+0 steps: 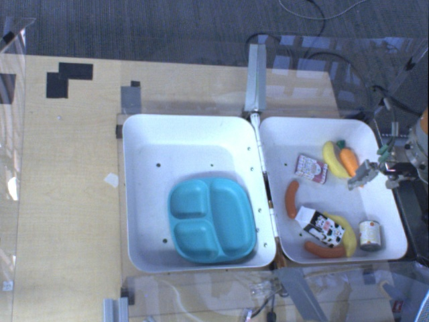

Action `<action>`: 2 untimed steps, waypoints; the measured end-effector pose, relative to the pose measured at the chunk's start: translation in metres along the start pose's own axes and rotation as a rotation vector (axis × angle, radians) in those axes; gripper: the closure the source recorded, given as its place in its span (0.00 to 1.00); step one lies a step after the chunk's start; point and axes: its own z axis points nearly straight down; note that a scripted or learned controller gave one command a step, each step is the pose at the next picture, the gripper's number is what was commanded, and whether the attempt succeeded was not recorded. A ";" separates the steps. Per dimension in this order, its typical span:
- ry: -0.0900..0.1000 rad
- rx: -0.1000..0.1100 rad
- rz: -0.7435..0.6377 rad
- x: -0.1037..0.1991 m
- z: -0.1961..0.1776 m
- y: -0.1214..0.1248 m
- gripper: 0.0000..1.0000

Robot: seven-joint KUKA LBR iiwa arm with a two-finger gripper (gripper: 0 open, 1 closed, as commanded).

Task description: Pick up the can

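**Gripper over right bin, can untouched in near corner**

Seen from above at a slant: pale wooden bench with two shallow white bins side by side. Left bin holding a blue divided tray, three compartments, set toward the near side. Right bin holding a scatter of small things.

Can in the near right corner of the right bin, small, pale, lying close to the bin wall. Just left of it, a banana curving along the near side, with a black-and-white carton partly over it and a sausage against the near wall. Second sausage farther left, near the divider between bins. Small pink-and-white packet toward the middle. Second banana and a carrot touching each other near the far right of the bin.

Arm entering from the right edge. Gripper hanging over the right side of the right bin, just beside the carrot, well apart from the can. Grey fingers spread, nothing between them.

Dark floor and a loose cable beyond the bench.
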 end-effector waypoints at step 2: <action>0.002 -0.008 0.096 -0.039 0.166 0.043 0.00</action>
